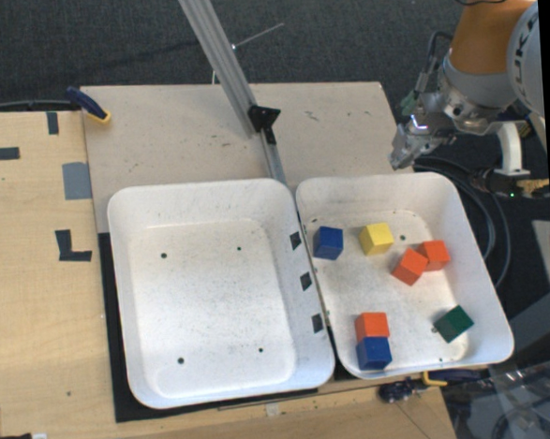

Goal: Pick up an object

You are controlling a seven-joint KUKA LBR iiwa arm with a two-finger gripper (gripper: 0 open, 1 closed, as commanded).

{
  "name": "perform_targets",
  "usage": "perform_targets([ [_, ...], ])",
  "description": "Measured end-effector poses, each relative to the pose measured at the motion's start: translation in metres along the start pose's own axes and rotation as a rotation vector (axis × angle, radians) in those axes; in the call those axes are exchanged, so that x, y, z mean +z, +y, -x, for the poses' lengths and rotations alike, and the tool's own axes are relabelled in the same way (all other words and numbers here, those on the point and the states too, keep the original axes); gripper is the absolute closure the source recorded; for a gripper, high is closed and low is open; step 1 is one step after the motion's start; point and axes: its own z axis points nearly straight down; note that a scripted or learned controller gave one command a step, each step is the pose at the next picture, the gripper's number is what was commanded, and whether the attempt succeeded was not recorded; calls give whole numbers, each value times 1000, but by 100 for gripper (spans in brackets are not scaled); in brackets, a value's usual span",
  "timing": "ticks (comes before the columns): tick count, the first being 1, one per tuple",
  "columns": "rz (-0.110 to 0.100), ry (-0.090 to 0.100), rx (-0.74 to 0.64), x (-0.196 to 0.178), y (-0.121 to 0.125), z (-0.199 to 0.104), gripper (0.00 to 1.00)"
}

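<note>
The gripper [407,150] is hanging just past the far rim of the right bin [474,247], above the bench and gripping nothing; how wide it stands cannot be told. Blocks are lying inside: blue [328,242], yellow [376,238], two orange [421,261] touching, green [453,323].

The grey arm with its orange band [497,29] is cut off by the top and right edges, so just its wrist end shows. Its two-finger gripper [404,150] is small and blurred above the right white bin's far rim [376,181]. The slanted metal pole [221,53] runs out past the top edge. The blue clamp [404,390] at the bins' near edge is partly hidden beneath the rim.
</note>
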Motion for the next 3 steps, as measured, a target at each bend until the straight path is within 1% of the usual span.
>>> perform_targets([
  [1, -7, 2, -3, 11, -6, -49, 100],
  [3, -7, 2, -5, 2, -6, -152, 100],
])
